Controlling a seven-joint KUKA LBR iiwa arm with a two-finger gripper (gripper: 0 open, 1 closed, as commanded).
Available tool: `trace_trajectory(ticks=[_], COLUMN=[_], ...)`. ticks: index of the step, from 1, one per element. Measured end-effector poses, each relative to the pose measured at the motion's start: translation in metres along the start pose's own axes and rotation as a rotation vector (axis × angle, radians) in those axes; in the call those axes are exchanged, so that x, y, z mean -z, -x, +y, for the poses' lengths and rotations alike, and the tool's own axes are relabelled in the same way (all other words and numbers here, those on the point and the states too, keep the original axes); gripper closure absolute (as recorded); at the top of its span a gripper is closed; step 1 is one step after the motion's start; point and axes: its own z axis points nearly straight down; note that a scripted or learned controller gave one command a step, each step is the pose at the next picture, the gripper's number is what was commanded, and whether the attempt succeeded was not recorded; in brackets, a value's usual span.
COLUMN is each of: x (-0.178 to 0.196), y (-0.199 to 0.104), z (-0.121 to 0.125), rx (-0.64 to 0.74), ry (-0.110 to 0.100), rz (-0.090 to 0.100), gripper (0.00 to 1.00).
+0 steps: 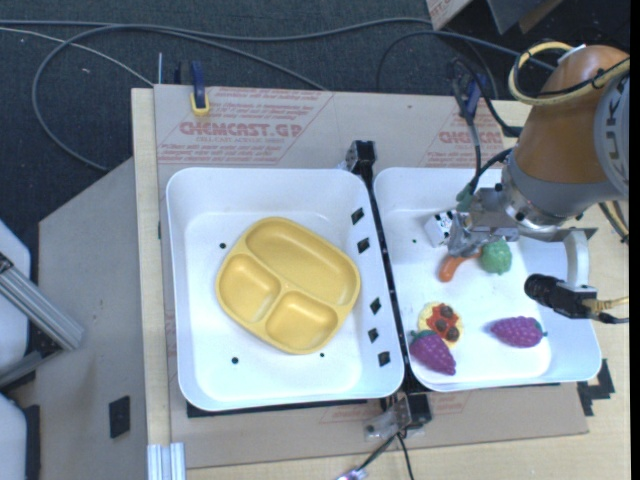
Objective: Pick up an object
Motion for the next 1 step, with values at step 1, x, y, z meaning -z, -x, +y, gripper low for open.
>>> trace_trajectory(ticks=[1], x=[0.0061], y=[-0.0547], z=[0.0252], rx=[0.002], ry=[0.003], rz=[0.0], gripper=[1.0])
